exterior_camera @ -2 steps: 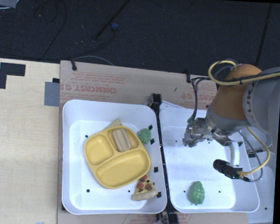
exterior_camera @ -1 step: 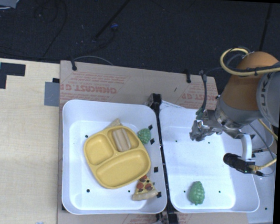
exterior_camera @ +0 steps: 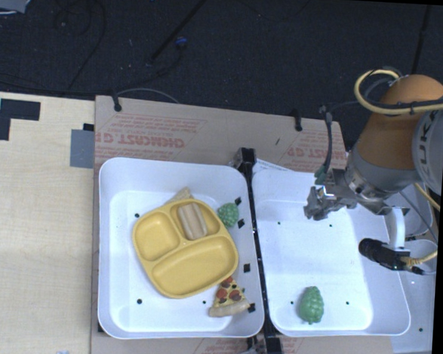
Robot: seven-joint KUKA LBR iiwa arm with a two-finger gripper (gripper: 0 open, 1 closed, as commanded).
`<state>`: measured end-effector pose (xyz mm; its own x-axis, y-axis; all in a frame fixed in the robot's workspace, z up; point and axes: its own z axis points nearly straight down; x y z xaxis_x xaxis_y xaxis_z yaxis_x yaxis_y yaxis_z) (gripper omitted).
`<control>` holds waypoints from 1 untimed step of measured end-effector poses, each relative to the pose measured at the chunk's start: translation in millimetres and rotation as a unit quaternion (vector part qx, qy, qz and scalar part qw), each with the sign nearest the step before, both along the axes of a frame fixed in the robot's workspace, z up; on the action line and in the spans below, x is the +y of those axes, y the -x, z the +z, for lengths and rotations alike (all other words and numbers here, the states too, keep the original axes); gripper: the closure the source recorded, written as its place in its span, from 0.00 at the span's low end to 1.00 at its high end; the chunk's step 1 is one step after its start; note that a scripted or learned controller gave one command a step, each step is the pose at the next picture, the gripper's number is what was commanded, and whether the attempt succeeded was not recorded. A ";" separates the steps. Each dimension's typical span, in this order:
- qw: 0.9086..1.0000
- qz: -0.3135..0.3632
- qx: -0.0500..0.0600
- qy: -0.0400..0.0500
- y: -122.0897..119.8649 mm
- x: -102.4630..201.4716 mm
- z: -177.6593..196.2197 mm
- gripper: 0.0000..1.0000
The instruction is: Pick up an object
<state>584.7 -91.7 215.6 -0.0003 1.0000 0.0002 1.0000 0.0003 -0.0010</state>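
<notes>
The claw point(exterior_camera: 319, 204) hangs over the upper part of the right bin point(exterior_camera: 393, 317), close to that bin's back wall, and nothing shows between its fingers. Whether those fingers are spread or pressed together cannot be told from this slant; they read as a small dark and silver cluster against the white floor. Behind and to the right of the claw rises the grey arm point(exterior_camera: 381, 165) with its orange band point(exterior_camera: 412, 99), a yellow cable point(exterior_camera: 372, 81) looping off the top.

Below the claw and a little right, near the front wall of the same bin, lies a green bumpy toy, like a bunch of grapes point(exterior_camera: 311, 304), well apart from the claw. To the claw's right, at the bin's edge, a black fitting point(exterior_camera: 382, 254) juts in.

Left of the claw, across the black divider point(exterior_camera: 250, 220), sits the left bin point(exterior_camera: 105, 278). Nearest the claw in it is a small green broccoli toy point(exterior_camera: 229, 213), just beside the divider and touching the rim of a yellow sectioned plate point(exterior_camera: 184, 251). A tan hot dog toy point(exterior_camera: 193, 220) lies in the plate's upper compartment. Just beneath the plate's lower right corner rests a toy pizza slice point(exterior_camera: 229, 299), near the front of that bin.
</notes>
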 end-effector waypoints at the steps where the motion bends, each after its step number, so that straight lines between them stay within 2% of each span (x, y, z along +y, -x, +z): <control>1: 1.000 0.002 0.002 -0.001 9.6 53.6 -8.9 1.00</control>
<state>575.1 -38.1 206.7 -0.0039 1.0000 0.0020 1.0000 0.0039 -0.0052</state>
